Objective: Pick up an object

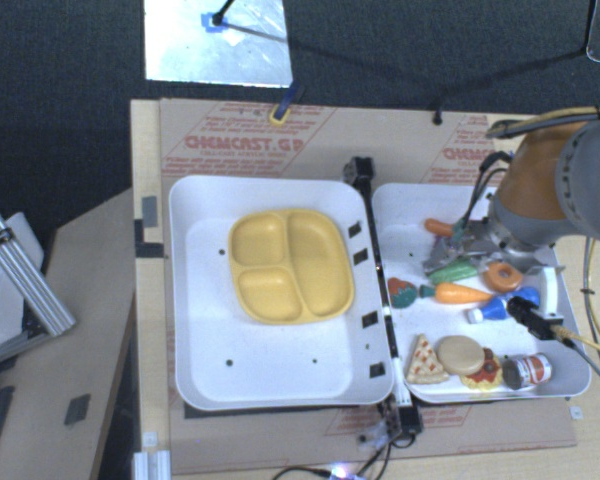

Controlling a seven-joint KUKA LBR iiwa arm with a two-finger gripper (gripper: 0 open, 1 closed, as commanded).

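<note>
The bench [110, 298] spreads widest beneath me, its board [245, 133] printed with red lettering, and dark floor lies beyond its far edge. On it sit two white bins side by side. The left bin [195, 368] lies well to the left of my fingers, and a yellow divided plate [285, 265] rests in its middle with bare white floor all around — that is the open room. The right bin [400, 208] is the one I am down in, and its near half is crowded. My gripper [458, 251] is low over its middle; whether my fingers are spread or closed I cannot tell, since the metal blurs into what lies under it.

A green vegetable piece [458, 271] is just under my tips. The toy carrot [460, 293] lies just toward the near edge from them, and the ringed donut [503, 274] sits to their right. Toward the far rim, an orange piece [438, 227]. Nearer the front wall — a bun [461, 354], a pizza wedge [426, 360], a small can [528, 370], and a blue piece [492, 310].
</note>
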